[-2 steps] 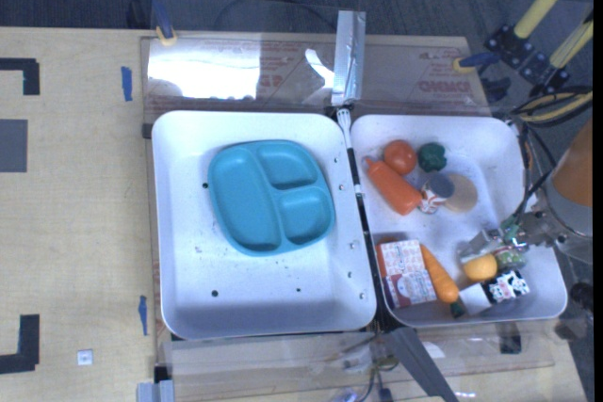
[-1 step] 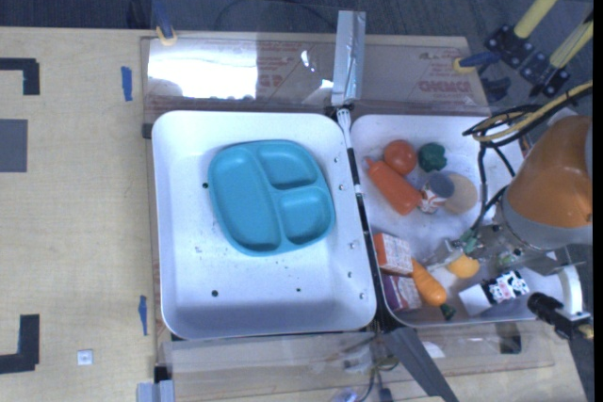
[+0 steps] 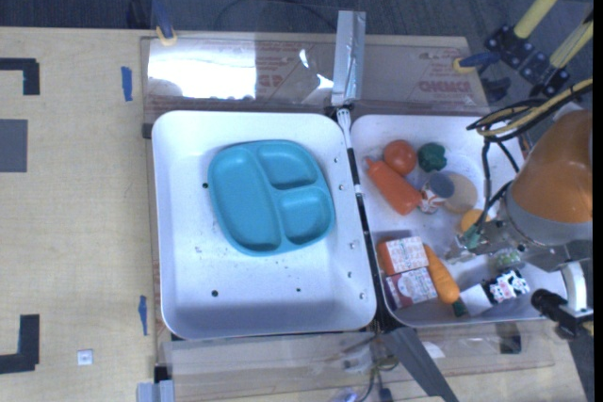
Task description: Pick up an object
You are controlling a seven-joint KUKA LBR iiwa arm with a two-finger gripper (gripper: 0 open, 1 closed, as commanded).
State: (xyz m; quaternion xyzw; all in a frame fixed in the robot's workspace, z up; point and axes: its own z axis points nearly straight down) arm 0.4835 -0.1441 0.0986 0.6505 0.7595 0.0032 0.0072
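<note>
A pale wooden bench (image 3: 66,231) is carrying two white bins. The left bin (image 3: 179,287), well away from the gripper (image 3: 480,238), is holding a blue divided plate (image 3: 271,195). The right bin (image 3: 363,132) is lying under the arm; an orange bottle (image 3: 394,186), tomato (image 3: 399,155) and carrot (image 3: 443,278) are crowding just beside the jaws. Whether those are open, I cannot tell.
</note>
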